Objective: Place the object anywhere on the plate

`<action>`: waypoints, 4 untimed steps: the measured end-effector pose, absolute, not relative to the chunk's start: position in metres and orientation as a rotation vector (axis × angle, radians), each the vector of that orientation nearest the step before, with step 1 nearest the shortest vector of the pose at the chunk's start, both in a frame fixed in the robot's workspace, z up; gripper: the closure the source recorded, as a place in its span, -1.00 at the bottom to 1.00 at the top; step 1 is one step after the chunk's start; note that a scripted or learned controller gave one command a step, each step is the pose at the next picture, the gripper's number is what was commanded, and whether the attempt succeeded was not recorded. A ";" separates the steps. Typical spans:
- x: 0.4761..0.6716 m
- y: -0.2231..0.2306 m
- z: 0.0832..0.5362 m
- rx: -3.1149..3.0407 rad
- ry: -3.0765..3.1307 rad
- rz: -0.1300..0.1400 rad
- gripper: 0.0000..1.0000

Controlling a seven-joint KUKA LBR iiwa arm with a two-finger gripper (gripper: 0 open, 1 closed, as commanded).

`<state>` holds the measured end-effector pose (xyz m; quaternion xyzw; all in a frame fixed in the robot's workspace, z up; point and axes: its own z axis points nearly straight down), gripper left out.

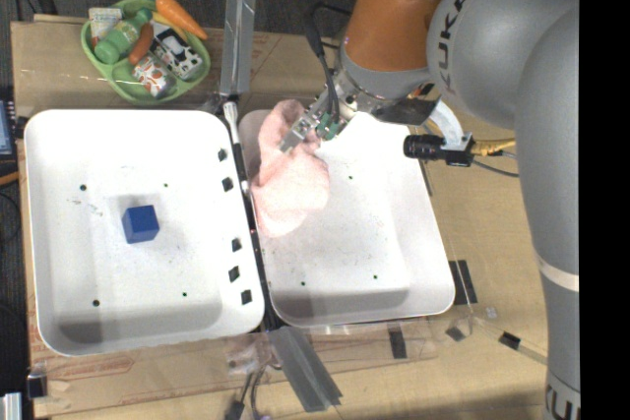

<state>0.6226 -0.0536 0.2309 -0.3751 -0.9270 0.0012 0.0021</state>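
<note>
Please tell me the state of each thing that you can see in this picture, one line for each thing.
blue cube: resting flat in the left bin, untouched.
pink cloth: crumpled, lying at the left side of the right bin.
gripper: low over the cloth's top edge.
green bowl: on the bench, full of toy food.

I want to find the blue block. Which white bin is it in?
The left bin. The blue block sits on its floor, alone. The right bin holds a pink plate instead, with the claw over it.
</note>
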 end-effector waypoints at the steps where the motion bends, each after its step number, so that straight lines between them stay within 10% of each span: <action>1: 0.619 0.000 0.230 -0.567 -3.086 0.003 1.00; 4: 0.569 0.150 0.231 0.009 -3.138 0.003 1.00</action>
